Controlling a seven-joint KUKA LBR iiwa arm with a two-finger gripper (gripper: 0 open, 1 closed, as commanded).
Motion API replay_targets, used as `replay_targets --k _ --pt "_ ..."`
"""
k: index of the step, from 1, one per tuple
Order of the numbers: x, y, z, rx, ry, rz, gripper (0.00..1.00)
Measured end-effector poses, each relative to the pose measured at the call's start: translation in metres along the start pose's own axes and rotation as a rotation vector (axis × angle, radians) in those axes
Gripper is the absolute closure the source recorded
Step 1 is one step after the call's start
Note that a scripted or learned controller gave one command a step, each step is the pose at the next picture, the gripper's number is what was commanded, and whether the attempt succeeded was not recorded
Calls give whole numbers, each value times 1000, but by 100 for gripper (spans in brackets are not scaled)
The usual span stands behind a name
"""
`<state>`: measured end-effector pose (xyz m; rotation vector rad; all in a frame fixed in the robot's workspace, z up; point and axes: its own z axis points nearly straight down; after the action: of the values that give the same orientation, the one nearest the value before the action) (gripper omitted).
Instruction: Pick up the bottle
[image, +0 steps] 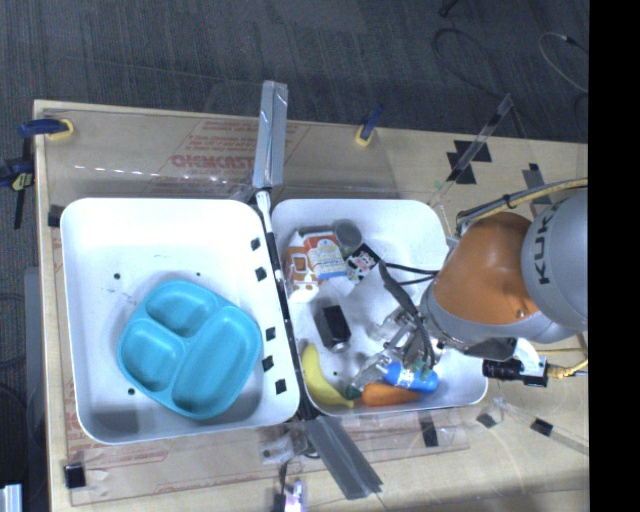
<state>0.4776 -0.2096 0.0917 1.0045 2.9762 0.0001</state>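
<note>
The bottle (412, 378) is small and blue with a pale end. It lies on its side near the front edge of the right bin (420, 215), resting against an orange carrot-shaped item (388, 395). My gripper (404, 345) reaches in from the right and hangs just above and behind the bottle, very close to it. The grey and orange wrist (480, 280) covers the bin's right side. Whether the gripper touches the bottle is unclear.
In the right bin lie a yellow banana (318, 375), a black block (333, 325), an orange and white carton (315, 260) and a small black and white piece (361, 262). The left bin (95, 230) bears a blue divided plate (190, 345). A black cable (395, 285) runs to the gripper.
</note>
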Motion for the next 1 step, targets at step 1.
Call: replay_targets --k 1 --pt "-1 1 -10 -1 -2 -5 100"
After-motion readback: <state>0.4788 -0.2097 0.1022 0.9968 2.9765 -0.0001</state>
